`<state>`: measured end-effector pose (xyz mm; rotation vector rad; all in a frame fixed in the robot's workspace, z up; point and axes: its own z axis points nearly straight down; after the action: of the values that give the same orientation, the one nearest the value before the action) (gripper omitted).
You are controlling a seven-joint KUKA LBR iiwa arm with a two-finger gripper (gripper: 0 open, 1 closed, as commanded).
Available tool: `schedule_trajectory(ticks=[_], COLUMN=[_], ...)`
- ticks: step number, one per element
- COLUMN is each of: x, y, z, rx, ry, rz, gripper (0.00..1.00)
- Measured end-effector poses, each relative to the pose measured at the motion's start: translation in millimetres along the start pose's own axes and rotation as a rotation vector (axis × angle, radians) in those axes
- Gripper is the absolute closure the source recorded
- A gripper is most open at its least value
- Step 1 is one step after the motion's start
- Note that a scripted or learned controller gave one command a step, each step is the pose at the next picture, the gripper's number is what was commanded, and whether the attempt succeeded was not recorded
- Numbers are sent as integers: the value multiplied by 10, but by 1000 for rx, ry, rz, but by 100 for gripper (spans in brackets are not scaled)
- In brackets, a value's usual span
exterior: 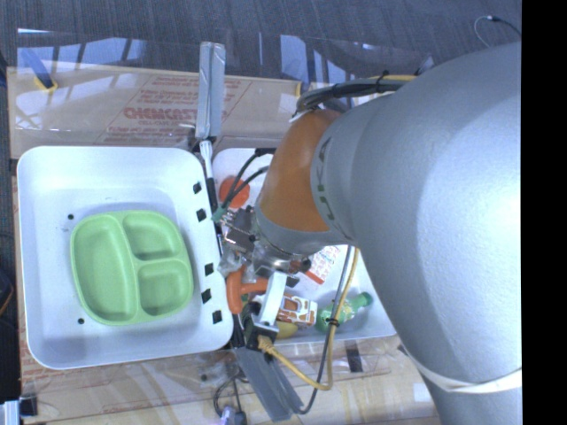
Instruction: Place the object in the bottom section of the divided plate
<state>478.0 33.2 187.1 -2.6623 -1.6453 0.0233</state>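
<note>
Camera view, near to far: a green bottle (351, 306) and a snack pack (297, 311) lie in the right bin (237, 162), at its 6 o'clock. The gripper (241, 268) is low in this bin, just beside an orange thing (233, 292). I cannot tell if it is wide or narrow. At its 9 o'clock, the green plate (133, 264) sits in the left bin (53, 175).

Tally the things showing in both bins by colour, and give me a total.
Green: 2, the divided plate and a bottle
Orange: 2, an upper orange piece and a lower orange piece
White printed packet: 1
Brown printed packet: 1
Total: 6 told apart; the arm may cover more.
</note>
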Motion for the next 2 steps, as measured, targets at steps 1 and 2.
schedule_trajectory(ticks=[1,2], x=[1014,1524], y=[-236,-631], z=[32,85], rx=[-9,-11], ry=[-1,-1], rz=[-113,91], gripper=[100,100])
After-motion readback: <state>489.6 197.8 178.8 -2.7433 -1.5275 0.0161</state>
